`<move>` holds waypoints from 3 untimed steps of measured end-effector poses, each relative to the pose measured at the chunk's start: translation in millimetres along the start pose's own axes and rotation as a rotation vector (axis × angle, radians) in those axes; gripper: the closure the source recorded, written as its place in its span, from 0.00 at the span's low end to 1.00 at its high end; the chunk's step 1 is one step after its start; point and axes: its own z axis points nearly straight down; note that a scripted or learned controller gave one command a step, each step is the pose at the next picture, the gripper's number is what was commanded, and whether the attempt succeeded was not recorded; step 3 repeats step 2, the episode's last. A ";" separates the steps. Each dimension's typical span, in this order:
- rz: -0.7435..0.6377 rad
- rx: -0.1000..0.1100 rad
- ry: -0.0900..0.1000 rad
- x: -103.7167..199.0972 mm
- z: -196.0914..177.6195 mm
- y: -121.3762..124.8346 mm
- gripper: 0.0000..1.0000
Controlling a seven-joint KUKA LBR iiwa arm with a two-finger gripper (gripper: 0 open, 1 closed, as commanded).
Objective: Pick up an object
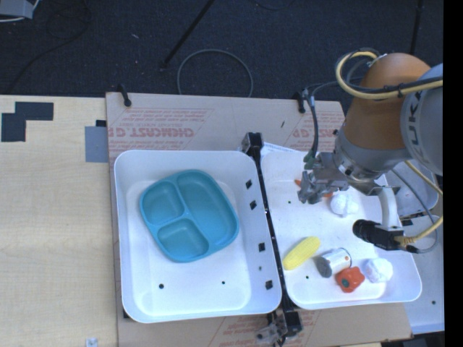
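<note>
Corn (301, 252) w/ gripper (312, 191) low, right bin (405, 293)

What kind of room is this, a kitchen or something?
Probably a robot lab, not a kitchen: a grey and orange robot arm reaches over two white bins, cables trail on the dark floor, and the corn cob looks like a toy.

Small orange thing (327, 191) mostly hidden beneath the gripper (314, 191)
</note>
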 end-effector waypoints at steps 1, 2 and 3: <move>0.000 0.002 -0.001 51.2 14.1 4.3 1.00; -0.001 -0.002 -0.002 111.4 15.8 17.4 1.00; -0.001 -0.002 -0.002 111.4 15.8 17.4 1.00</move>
